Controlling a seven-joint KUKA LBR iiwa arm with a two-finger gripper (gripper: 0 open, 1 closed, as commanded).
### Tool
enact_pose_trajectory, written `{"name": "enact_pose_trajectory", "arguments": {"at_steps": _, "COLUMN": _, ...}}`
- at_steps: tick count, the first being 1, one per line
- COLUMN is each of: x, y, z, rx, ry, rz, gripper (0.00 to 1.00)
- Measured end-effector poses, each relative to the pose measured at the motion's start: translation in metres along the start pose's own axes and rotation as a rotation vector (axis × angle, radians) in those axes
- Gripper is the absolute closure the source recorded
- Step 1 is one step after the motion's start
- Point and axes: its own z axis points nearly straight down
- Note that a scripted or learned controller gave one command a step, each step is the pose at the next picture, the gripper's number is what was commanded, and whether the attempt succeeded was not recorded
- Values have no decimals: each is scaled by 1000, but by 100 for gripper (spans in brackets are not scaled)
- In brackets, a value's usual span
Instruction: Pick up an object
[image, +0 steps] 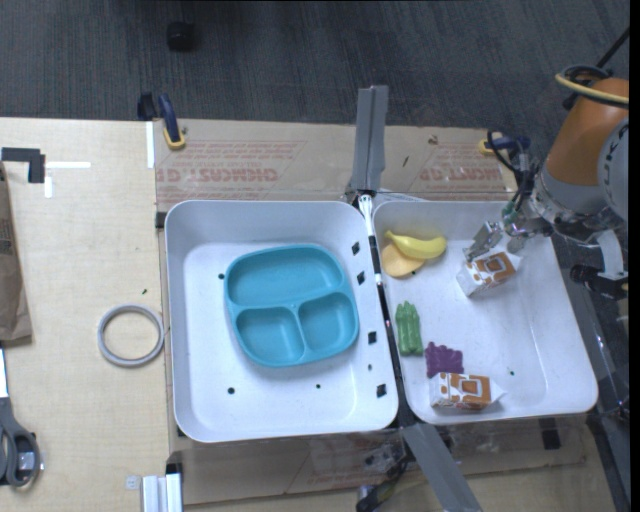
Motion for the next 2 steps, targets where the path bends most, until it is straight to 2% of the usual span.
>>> {"name": "enact_pose_trajectory", "arguments": {"at_steps": 1, "x": 0, "y": 0, "z": 0, "rx": 0, "ry": -1, "rz": 1, "gripper": 0}}
{"name": "enact_pose_trajectory", "arguments": {"at_steps": 2, "x": 20, "y": -53, "z": 0, "rx": -4, "ry": -11, "rz": -510, "gripper": 0}}
